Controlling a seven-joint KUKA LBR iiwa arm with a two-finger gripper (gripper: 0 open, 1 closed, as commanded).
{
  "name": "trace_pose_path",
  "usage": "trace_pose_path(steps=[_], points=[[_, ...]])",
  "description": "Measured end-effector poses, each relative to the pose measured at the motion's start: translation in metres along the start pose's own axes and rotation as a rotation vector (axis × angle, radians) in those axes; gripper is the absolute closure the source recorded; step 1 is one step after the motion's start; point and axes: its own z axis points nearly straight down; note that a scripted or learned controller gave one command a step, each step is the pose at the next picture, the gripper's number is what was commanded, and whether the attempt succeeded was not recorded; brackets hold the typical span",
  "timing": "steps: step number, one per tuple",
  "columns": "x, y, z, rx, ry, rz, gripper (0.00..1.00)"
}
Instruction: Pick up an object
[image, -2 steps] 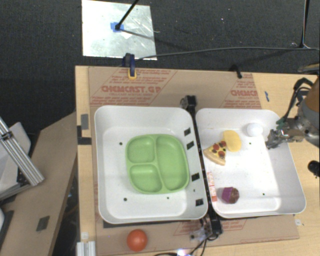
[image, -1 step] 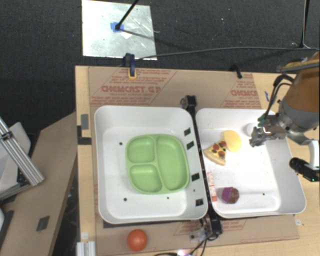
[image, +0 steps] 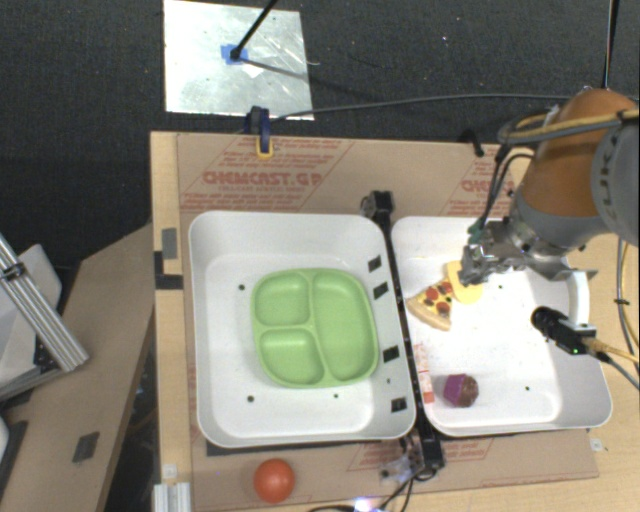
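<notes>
The gripper (image: 478, 262) is low over the right bin (image: 520, 405), near its upper middle part. Just under it lies a yellow piece (image: 463, 285), touching or nearly touching the tip; I cannot tell whether it is held or how the hand stands. A pizza slice (image: 432, 305) lies just beside the yellow piece, to the lower left. A purple object (image: 460, 390) sits well apart, near the front wall of the same bin. The left bin (image: 215, 330) holds a green divided plate (image: 314, 326). An orange ball (image: 273, 479) rests on the bench before the bins.
</notes>
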Motion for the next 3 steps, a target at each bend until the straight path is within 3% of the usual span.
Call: trace_pose_path(steps=[1,3], points=[[0.049,0.019,0.003,0.000,-0.001,0.001,1.00],[0.155,0.030,-0.006,0.001,0.000,0.001,1.00]])
